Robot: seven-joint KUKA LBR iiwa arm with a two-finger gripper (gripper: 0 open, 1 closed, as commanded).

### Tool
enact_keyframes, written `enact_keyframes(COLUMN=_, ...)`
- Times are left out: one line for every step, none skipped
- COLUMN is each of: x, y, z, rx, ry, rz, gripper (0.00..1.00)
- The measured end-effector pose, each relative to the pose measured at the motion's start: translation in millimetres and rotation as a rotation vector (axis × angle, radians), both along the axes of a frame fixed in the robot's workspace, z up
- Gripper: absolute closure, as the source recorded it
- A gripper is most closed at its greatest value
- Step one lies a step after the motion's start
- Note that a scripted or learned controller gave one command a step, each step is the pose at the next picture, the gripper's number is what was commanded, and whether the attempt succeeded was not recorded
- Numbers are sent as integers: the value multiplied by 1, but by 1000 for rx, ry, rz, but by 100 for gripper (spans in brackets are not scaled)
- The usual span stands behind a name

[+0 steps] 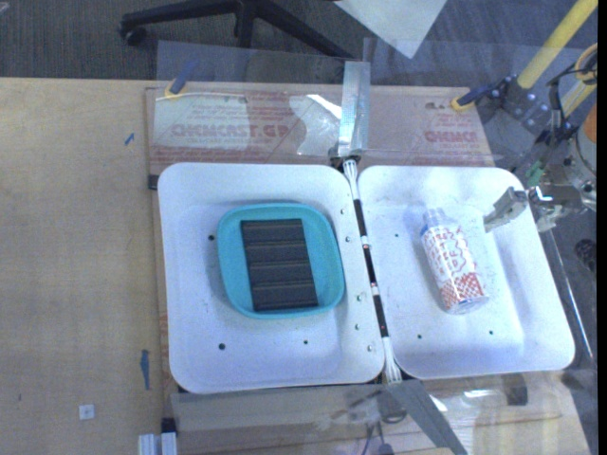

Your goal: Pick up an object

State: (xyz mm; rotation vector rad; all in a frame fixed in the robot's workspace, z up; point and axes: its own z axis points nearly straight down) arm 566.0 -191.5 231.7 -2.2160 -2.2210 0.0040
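Two shallow white bins sit side by side on the wooden bench (pixel 76 254). The left bin (pixel 190 349) holds a teal square dish (pixel 230 245) w/ rounded corners, roughly centred, and a dark grey ribbed block (pixel 278 264) lies flat inside it, long side running top to bottom.

The right bin (pixel 531 339) holds one bottle (pixel 453 268), lying on its side near the bin's middle, slightly toward the upper half. It's clear plastic w/ a red-and-white patterned label; the pale cap end points toward the bin's far edge, the base toward the near edge, tilted a bit so the base sits further right.

The pincer (pixel 517 205) shows at the right bin's upper right corner area, a pale metallic piece reaching in from the right, over the bin's rim zone. It's apart from the bottle, up and to the right of the cap end, nothing seen betw. its parts. Too small and blurred to tell if spread or pressed together.

Behind the bins a cardboard sheet (pixel 228 126) w/ red lettering lies under clear plastic. A chair base (pixel 237 12) stands on the floor beyond the bench.
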Motion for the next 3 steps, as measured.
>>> enact_keyframes(x=-17, y=74, z=-127, rx=0, ry=-2, rz=134, gripper=0)
enact_keyframes(x=-16, y=72, z=-121, rx=-1, ry=0, rz=130, gripper=100)
enact_keyframes(x=42, y=124, z=-50, rx=-1, ry=-3, rz=324, gripper=100)
